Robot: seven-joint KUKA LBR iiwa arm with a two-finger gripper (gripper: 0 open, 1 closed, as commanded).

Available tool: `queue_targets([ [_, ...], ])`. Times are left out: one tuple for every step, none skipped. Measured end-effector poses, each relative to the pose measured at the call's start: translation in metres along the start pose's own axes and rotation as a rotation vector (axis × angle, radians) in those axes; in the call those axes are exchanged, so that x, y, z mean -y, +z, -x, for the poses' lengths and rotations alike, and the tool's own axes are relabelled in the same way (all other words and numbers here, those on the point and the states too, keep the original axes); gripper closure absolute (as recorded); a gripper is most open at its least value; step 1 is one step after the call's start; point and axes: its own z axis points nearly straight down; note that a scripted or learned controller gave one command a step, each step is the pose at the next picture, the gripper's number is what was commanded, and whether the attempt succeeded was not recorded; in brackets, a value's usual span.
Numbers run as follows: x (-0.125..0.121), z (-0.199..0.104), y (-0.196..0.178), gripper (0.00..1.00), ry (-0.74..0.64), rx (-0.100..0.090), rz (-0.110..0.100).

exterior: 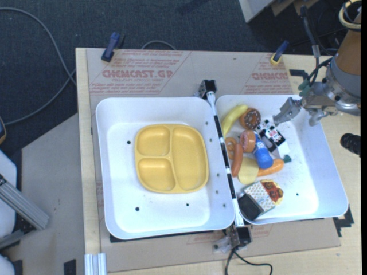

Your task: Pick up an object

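My gripper point(285, 112) hung over the upper part of the right bin point(321, 182), reaching in from the far side, and I could not tell from this slant whether my fingers stood apart or together; nothing showed between them. The things I might lift lay heaped just below and beyond my tips, crowded against the divider between the 2 bins, probably because they had been tipped in loosely. Nearest me sat a small black-and-white toy point(270, 135), with a chocolate doughnut point(250, 118) and a banana point(233, 118) a little farther out. Below those lay a blue bottle point(263, 154) resting against a carrot point(274, 166), a hot dog point(235, 156), and a patterned pouch point(265, 192) well below my tips. Far past them, in the left bin point(114, 153), a yellow divided plate point(171, 157) sat flat. I judged the pick not yet made; the black-and-white toy looked the easiest reach.
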Motion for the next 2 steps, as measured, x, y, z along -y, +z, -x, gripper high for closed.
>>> queue_targets([
  [-0.055, -0.036, 0.092, 0.0, -0.001, -0.001, -0.003],
  [-0.085, -0.021, 0.171, 0.0, 0.0, 0.006, 0.016],
])
